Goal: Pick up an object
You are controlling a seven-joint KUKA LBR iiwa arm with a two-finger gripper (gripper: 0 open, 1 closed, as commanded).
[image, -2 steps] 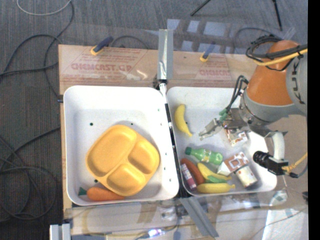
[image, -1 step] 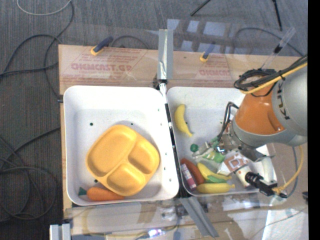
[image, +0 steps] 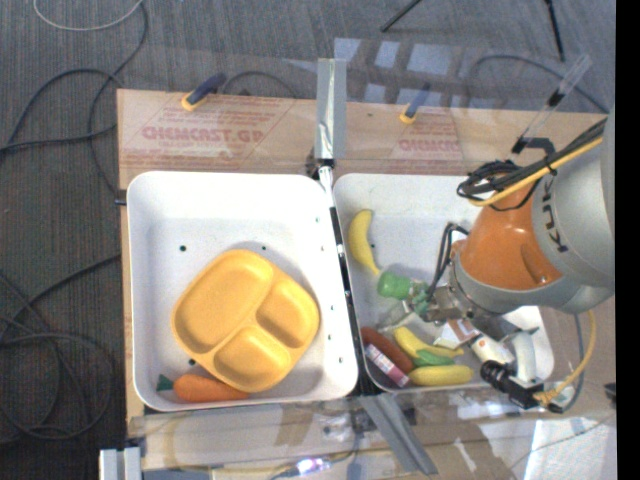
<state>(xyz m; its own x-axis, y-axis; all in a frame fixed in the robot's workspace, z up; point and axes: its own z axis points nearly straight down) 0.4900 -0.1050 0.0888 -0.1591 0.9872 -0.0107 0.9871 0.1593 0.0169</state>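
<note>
Far off to the left of the jaws, in the left bin (image: pixel 140 268): a yellow divided plate (image: pixel 247 318), with a carrot (image: pixel 205 389) tucked against its lower edge. Well apart from the jaws, with the wall between the bins in the way, so poor candidates.

Closer in, still left of the jaws and a little beyond them, in the right bin (image: pixel 420 193): a banana (image: pixel 362 240) lying alone, long axis running roughly up and down the view, clear space around it.

Just left of the jaws, near touching: a small green toy (image: pixel 395 286), likely the nearest thing to take. Hard to read its long axis.

Below the jaws, towards the bin's near wall: a crowded heap with a dark red sausage (image: pixel 385 356) and two yellow pieces (image: pixel 432 360), lying slantwise and touching one another.

To the right, the arm (image: pixel 505 253), tipped down over the right bin. State of the jaws: cannot tell, spread or pressed together; nothing seen pinched. Probably a short shift left onto the green toy.
</note>
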